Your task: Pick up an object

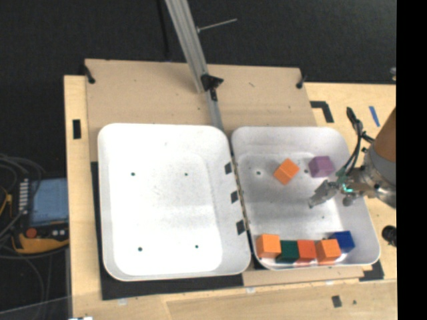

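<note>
A: Camera view, nearest first: a row of blocks [303,249] hugs the right bin [267,145]'s front wall, probably slid there.

B: Gripper [320,195] hovers mid-bin; open or closed, can't tell. Orange cube [287,171] and purple cube [321,166] sit loose beyond, easier picks.

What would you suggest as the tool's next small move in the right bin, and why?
Probably a short shift toward the purple block, then down. The tool sits in the right bin just below that block, with nothing seen between its fingers. The orange block lies farther left, and the row of blocks crowds the bottom wall, so purple looks the easiest pick.
</note>
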Controlling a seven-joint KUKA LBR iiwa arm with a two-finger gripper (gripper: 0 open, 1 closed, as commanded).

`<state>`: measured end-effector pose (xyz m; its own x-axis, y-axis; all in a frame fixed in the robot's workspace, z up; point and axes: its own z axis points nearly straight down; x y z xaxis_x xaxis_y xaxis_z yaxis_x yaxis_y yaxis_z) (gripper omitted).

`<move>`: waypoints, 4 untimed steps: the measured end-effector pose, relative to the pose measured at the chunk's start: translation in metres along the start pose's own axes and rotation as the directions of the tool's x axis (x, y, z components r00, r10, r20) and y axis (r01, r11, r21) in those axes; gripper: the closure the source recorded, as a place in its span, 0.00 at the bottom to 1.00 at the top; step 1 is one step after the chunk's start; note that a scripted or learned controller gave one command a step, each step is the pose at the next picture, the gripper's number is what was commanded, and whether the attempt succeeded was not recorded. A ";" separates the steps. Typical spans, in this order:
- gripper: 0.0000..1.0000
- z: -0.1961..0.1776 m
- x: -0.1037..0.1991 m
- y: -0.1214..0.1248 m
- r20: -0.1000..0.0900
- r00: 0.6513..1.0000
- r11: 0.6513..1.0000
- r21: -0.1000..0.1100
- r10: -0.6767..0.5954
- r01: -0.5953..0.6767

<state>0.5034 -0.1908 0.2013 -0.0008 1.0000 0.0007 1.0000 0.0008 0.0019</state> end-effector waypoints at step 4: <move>1.00 0.039 -0.010 0.003 0.003 1.000 1.000 -0.005 -0.002 0.002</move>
<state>0.5065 -0.2010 0.1628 -0.0031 1.0000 -0.0027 1.0000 0.0032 0.0070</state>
